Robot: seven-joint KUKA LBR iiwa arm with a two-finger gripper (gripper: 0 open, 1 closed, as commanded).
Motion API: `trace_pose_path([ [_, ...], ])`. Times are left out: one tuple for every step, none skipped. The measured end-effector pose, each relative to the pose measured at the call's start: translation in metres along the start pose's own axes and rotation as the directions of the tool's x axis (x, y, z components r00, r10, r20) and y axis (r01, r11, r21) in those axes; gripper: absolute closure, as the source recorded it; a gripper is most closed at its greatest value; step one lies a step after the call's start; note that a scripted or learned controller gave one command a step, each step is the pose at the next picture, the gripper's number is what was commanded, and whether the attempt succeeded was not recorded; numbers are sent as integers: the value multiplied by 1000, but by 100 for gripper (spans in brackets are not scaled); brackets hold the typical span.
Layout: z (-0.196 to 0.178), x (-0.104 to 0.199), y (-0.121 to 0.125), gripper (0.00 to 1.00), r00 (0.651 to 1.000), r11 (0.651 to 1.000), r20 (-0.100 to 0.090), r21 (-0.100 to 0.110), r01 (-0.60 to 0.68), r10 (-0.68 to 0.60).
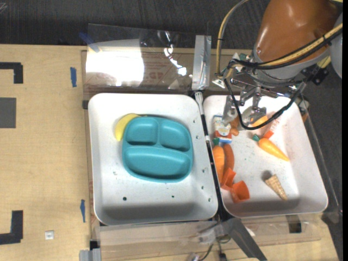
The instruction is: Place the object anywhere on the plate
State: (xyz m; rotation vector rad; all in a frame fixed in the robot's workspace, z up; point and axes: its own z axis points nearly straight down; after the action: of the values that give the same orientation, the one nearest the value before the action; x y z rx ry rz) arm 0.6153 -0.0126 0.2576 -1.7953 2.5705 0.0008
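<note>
— Where the arm comes in from the right, what is it doing?

— Its gripper [243, 113] hangs over the far left part of the right bin [304, 197], below the orange band [293, 20] and a tangle of cables [255, 83]. Two metal fingers [230, 112] point down, with a gap between them, so I'd call the hand released; nothing sits between them.

— And the plate?

— A teal plate [157, 148] with three compartments lies in the left bin [103, 162], roughly in the middle. Nothing rests on it. A yellow object [124, 123] peeks out from under its far left edge, touching it.

— So where are the things to be moved?

— All in the right bin. A carrot [272, 147] lies tilted just near of the gripper and to its right. An ice-cream cone [275, 185] lies nearer still, well apart from the fingers. Along the bin's left wall there is an orange vegetable shape [218, 157] with a reddish piece [229, 155] beside it, and near of those some small orange pieces [238, 189]. A small white item with red and blue marks [222, 129] sits just below the left finger; whether they touch, I cannot tell.

— Anything behind the bins?

— A clear plastic sheet [136, 58], catching glare, on the far side of the left bin.
</note>
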Motion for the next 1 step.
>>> trace_pose_path([
  [-15,19,53,100,999,999,-1,3,-34,34],
])
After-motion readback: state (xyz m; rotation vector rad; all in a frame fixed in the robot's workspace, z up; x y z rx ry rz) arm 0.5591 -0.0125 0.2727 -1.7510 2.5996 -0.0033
